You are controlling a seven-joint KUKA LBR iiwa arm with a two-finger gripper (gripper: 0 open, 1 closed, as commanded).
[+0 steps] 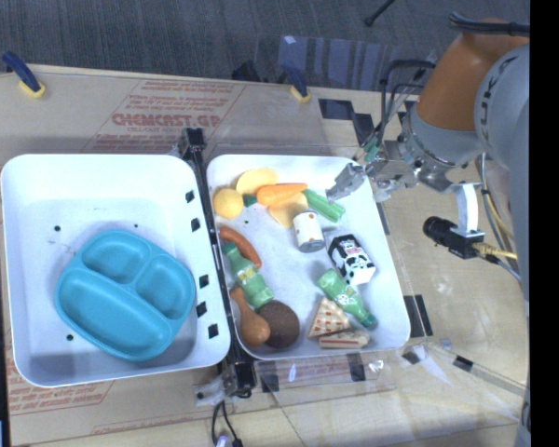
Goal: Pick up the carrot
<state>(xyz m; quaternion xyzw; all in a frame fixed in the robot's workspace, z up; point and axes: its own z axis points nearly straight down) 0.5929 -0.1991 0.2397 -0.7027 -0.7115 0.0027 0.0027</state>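
The left bin (19,250) holds a blue divided plate (123,291). In the right bin (391,291), toy food crowds the floor: a carrot (281,194) lies near the far wall, its green top (324,207) pointing right, with a yellow piece (255,181) just behind and a white can (308,231) just in front. The gripper (347,182) hangs over the bin's far right corner, just right of the carrot's green end. Whether its fingers are apart or together I cannot tell; nothing shows between them. Bare surface (447,305) lies to the right.
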